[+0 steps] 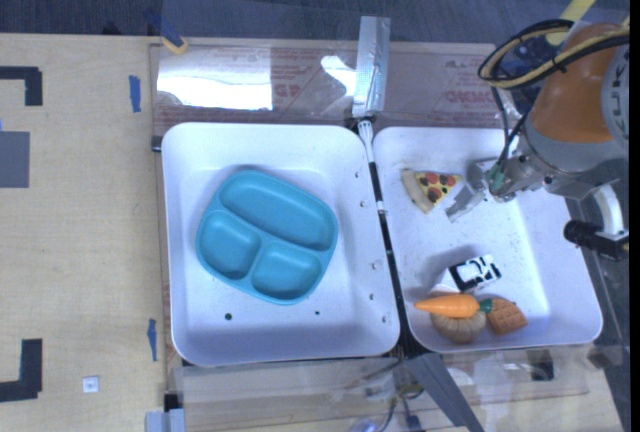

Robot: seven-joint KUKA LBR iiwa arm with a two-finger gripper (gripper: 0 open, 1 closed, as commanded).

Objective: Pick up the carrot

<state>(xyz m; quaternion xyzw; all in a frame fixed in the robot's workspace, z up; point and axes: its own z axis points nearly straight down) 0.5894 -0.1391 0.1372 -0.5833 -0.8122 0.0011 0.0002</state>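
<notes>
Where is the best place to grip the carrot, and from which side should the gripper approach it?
Probably from above, at the middle of the carrot: it lies flat, and the gripper should close across its narrow width. A brown toy crowds its near side, and its green end touches the bread-like toy.

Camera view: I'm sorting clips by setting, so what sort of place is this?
Probably a robotics lab bench for pick-and-place trials: two white bins side by side, toy food such as a carrot and pizza slice, and a cabled arm's gripper.
</notes>
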